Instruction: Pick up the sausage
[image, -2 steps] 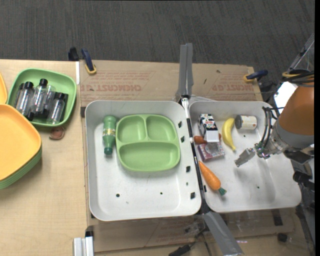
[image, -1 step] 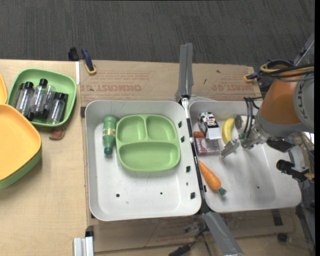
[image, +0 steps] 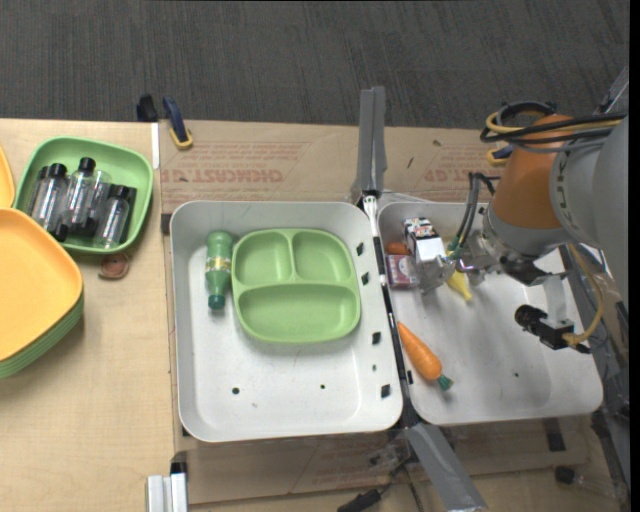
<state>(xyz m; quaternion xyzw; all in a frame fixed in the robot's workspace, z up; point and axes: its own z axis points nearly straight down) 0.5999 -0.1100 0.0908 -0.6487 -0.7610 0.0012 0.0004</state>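
In the right bin, my gripper is low over the far-left corner. A small reddish-brown piece that looks like the sausage pokes out just left of the gripper, mostly hidden by it. A dark pink wrapped item lies right below that piece, against the gripper's left side. I cannot see whether anything sits between the fingers.
A yellow item lies just right of the gripper, and an orange carrot lies near the right bin's left wall. The left bin holds a green divided plate and a green bottle. Left of the bins stand a green tray of vials and orange plates.
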